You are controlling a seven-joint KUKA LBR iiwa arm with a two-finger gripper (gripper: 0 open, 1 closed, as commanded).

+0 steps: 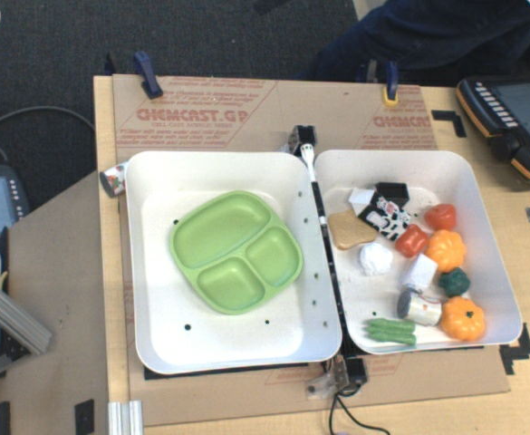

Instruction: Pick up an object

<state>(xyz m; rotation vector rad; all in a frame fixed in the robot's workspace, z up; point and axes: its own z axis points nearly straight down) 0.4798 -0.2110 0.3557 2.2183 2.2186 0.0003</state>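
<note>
While nothing is lifted yet, your picking is all ahead: the right bin [482,198] has its toys crowded along the right wall, an orange pumpkin [464,319] by the near right corner, green beans [390,331] on the near edge. The left bin [147,324] carries a green divided plate [236,252] mid-floor. I cannot tell the gripper's state.

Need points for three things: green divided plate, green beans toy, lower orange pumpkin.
green divided plate [236,252], camera view, on the ridge where its three compartments meet.
green beans toy [390,331], camera view, on the middle of the pods.
lower orange pumpkin [464,319], camera view, on the middle of its body.
</note>
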